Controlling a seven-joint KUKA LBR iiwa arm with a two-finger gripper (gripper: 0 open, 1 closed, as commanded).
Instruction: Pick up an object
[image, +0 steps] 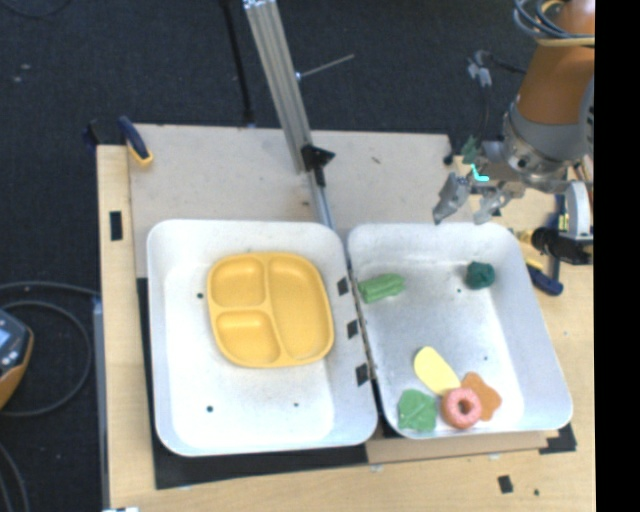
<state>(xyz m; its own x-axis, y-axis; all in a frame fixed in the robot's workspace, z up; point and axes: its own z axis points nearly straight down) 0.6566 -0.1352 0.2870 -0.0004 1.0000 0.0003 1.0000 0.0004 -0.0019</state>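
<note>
My gripper (468, 207) hangs open above the far rim of the right bin (520, 330), with nothing between its fingers. In that bin a dark green lump (481, 274) lies below and just right of the gripper. A light green piece (381, 288) rests near the bin's left wall. At the near edge sit a yellow oval piece (435, 369), a green leafy piece (418, 411), a pink ring donut (461, 408) and an orange piece (485, 393), all close together.
The left bin (180, 400) holds a yellow divided tray (270, 308). A slanted metal post (285, 100) rises behind the bins, and small clamps stand along the divider between them. Blue and yellow tools (545, 265) lie off the bench's right side.
</note>
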